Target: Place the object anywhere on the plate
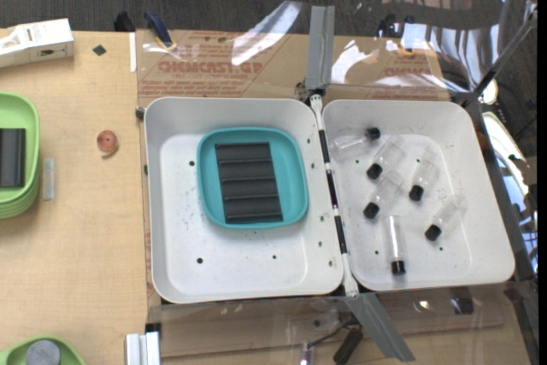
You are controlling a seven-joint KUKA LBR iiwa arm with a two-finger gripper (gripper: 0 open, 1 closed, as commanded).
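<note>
- Two white bins sit side by side on the bench: left bin point(171, 252), right bin point(479, 261).
- A teal plate point(293, 184) lies in the left bin, toward its far half, flat on the floor.
- A dark ribbed block point(248, 180) rests on the middle of the plate, long side running near to far, inside the rim.
- The right bin holds six clear vials with black caps, scattered and lying on their sides.
- One vial point(396, 248) lies at the near edge of the group, cap toward the near wall; another point(359, 138) lies at the far left.
- None of the vials touches the plate; the bin walls stand between them.
- Gripper: how it is set, I cannot tell.
- On the bench, left of the bins: a stack of green plates point(21, 192) and a small reddish disc point(106, 142).
- Cardboard point(222, 64) lies beyond the bins.
</note>
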